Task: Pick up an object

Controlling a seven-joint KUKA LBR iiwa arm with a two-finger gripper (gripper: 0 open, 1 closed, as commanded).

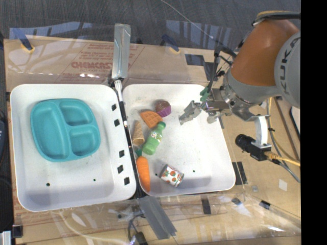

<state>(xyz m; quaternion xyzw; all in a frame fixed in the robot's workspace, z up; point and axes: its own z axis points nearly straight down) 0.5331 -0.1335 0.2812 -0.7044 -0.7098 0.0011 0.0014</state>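
Right bin point(217, 167), near to far: one carrot point(143, 173), one printed can point(172, 175), one green bottle point(154, 139), one cone point(138, 132), one waffle piece point(150, 118), one purple item point(163, 107). Gripper point(196, 112) above the bin's far side, fingers spread, holding nothing. Left bin point(30, 193): one teal tray point(65, 128).

- The grey arm point(265, 50) comes in from the right, its orange band bulging up at the far right.
- The wrist slants down and leftward.
- The gripper point(190, 112) points left, nothing visible between its fingers.
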